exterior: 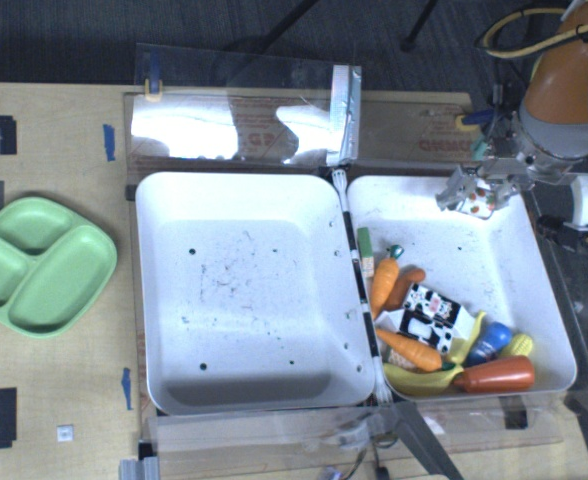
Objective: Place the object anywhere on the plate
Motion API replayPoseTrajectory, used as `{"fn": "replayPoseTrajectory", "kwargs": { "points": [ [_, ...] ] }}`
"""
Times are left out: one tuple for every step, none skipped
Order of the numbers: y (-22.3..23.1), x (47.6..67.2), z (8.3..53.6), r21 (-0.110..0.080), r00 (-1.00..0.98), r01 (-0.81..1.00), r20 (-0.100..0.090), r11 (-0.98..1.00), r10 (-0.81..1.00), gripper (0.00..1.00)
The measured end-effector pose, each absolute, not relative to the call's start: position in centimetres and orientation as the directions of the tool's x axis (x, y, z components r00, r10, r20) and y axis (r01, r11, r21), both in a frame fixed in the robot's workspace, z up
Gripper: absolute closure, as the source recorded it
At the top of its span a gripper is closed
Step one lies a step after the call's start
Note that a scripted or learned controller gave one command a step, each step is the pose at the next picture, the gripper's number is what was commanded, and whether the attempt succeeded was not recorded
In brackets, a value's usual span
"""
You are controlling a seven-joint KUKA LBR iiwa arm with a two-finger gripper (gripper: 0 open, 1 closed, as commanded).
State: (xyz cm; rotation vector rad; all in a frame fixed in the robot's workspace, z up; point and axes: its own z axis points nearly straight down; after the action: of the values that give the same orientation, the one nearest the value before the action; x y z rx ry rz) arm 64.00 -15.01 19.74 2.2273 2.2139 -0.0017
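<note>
Overhead, claw (471, 190) above right bin's (544, 268) far corner.

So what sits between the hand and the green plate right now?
In the camera view, the left white bin spans the stretch from the hand to the green plate, plus a strip of bare bench by the plate.

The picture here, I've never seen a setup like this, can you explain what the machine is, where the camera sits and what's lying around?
One camera looks down at a slant on a bench. The grey and orange robot arm reaches in from the right; its gripper hovers over the far corner of the right bin, with something small and mottled at its tip, too blurred to name. Toy foods are piled in that bin's near corner. The left bin sits beside it. A green divided plate, the target, lies on the bench at far left.
</note>
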Motion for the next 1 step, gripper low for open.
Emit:
{"fn": "replayPoseTrajectory", "kwargs": {
  "points": [
    [-17.43,65.01,13.19,-0.003,-0.037,0.999,0.001,0.037,0.999,1.00]
  ]
}}
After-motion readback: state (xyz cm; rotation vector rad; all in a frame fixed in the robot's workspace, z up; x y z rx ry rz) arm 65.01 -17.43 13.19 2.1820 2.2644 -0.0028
